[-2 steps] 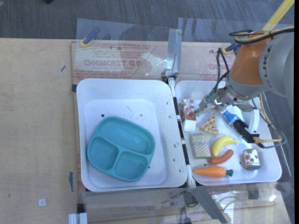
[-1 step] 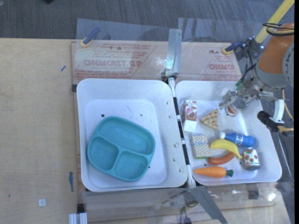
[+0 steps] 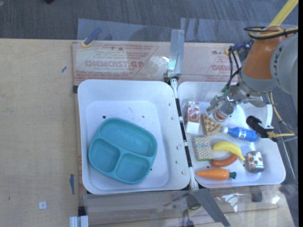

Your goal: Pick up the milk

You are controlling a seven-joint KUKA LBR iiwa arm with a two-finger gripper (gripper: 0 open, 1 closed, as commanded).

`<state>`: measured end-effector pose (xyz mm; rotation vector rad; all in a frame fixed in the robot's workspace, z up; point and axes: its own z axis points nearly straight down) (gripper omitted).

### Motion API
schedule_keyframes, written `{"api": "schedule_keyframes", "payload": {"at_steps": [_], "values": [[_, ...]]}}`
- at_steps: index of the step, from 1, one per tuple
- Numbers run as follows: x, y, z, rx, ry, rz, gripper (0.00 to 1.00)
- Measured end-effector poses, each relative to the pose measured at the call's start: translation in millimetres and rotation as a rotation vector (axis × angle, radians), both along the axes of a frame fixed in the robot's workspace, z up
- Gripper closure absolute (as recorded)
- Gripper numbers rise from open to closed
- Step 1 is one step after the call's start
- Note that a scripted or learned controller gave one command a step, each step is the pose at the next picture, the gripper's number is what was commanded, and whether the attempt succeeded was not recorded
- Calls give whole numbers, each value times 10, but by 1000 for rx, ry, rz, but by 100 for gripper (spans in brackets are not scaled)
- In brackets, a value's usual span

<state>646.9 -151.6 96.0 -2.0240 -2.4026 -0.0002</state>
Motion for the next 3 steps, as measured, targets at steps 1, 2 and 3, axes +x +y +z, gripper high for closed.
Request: {"api": "schedule_keyframes", "payload": {"at_steps": [1,2,3], "values": [[15,6,115,-2,-4,2,100],[201,1098,889,-1,-1,-341,100],[201,1098,891,-1,-1,-341,0]]}}
